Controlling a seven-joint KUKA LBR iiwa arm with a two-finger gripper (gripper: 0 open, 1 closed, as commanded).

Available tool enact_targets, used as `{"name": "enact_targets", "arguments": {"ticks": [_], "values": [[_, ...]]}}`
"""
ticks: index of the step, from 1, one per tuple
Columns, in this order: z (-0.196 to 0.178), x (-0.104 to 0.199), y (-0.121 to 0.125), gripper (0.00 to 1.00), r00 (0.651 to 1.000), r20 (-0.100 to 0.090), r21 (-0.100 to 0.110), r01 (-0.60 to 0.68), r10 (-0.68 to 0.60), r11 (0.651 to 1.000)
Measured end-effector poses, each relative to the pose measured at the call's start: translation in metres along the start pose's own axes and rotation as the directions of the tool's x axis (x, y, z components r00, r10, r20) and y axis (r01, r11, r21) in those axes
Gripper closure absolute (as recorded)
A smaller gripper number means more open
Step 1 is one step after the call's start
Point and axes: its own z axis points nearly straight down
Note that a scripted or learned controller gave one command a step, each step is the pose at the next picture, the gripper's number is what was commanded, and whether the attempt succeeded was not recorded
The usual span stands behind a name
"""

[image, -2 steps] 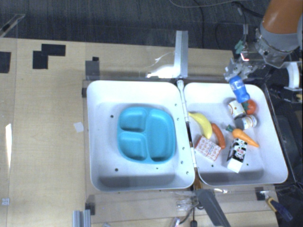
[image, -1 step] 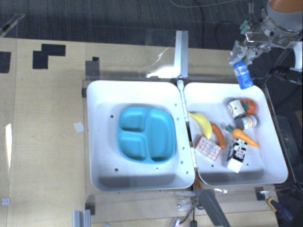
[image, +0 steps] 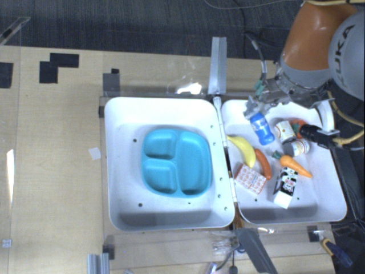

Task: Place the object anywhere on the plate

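Left bin (image: 114,153) has the plate (image: 174,160) sitting about in the middle, a blue one with rounded corners split into three compartments. Over in the right bin (image: 331,204) there's a banana (image: 242,149) near the divider, a red-and-white packet (image: 251,179) just below it, an orange carrot-ish thing (image: 263,161) beside those, another carrot (image: 295,166) further right and a black-and-white carton (image: 286,187) near the front. The bottle (image: 261,127) is in the back part of that bin: blue with a white cap, long axis running diagonal, cap end pointing up-left toward the back, base down-right. The gripper (image: 258,103) is right at the cap end, but honestly can't tell if its fingers are spread or closed, or whether it's got hold of the bottle
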Motion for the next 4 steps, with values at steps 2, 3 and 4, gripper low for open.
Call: {"name": "enact_targets", "arguments": {"ticks": [2,3,4], "values": [[0.063,0.1,0.046,1.0,0.749,0.003,-0.005,0.663,-0.663,0.749],[0.025,0.144,0.031,1.0,0.43,0.007,-0.005,0.903,-0.903,0.43],[0.051,0.126,0.002,1.0,0.188,0.005,-0.002,0.982,-0.982,0.188]]}}
